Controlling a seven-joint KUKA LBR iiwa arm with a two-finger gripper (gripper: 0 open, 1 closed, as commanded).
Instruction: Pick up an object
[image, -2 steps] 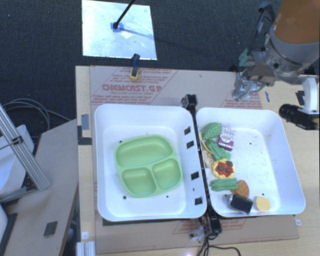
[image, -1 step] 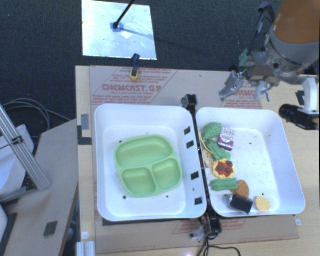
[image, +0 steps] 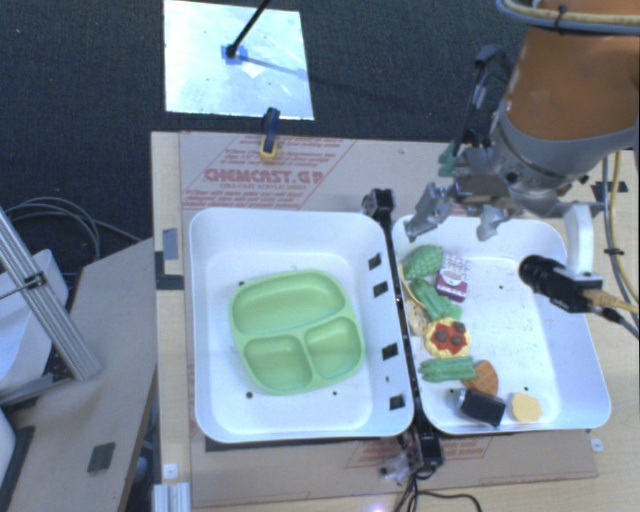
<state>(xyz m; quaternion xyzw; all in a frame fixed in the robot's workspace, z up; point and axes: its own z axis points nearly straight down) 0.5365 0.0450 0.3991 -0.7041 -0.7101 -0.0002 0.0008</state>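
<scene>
White left bin (image: 215, 330), holding a green divided tray (image: 295, 330). White right bin (image: 580, 390), with toy food heaped along its left side. Grey arm (image: 570, 90) with orange band, reaching in from the far right. Gripper (image: 460, 212) hovering over the far left corner of the right bin, fingers spread, pinching nothing. Leafy green piece (image: 422, 261) near under the gripper, apart from it. Pizza slice (image: 446, 338), green pod (image: 447, 369), black block (image: 482, 407), yellow round (image: 525, 406) nearer.
</scene>
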